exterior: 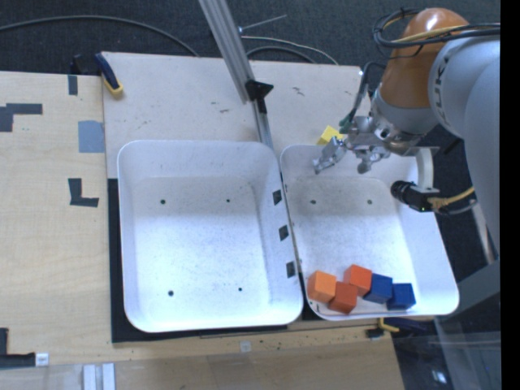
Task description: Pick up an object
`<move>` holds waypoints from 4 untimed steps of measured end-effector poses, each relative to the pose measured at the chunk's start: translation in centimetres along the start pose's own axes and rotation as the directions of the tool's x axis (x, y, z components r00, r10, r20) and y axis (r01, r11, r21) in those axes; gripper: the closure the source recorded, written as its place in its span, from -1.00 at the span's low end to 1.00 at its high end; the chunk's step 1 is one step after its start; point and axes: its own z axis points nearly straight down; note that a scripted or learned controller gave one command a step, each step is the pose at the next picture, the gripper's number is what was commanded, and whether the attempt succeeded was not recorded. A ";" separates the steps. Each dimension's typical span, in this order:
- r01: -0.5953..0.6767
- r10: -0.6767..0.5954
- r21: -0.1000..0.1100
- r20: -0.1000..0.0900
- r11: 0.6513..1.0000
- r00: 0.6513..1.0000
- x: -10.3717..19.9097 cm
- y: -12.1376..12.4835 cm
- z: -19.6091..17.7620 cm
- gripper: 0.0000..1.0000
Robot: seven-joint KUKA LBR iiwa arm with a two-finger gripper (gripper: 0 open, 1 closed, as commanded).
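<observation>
Your gripper [345,162] is hovering spread and empty at the right bin's [422,242] far rim, risking missing the blocks [357,287] clustered opposite.

The grey arm came in from the right side, its orange band [426,27] sitting high above the wrist, beyond the far right corner of the right bin [422,242]. From there the wrist angled down and leftward toward that bin's far rim. The pincer [345,162] hung over the bin's far edge, near its back wall, its two fingers [323,165] spread apart and pointing down, with nothing between them.
</observation>
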 end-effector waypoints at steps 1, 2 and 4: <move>-0.006 0.006 -0.004 0.003 1.000 1.000 -5.5 -1.0 -4.9 -1.00; -0.001 0.001 0.004 0.002 1.000 1.000 -7.5 2.7 5.2 -1.00; -0.003 0.003 -0.004 0.002 1.000 1.000 -10.5 -0.1 4.6 -1.00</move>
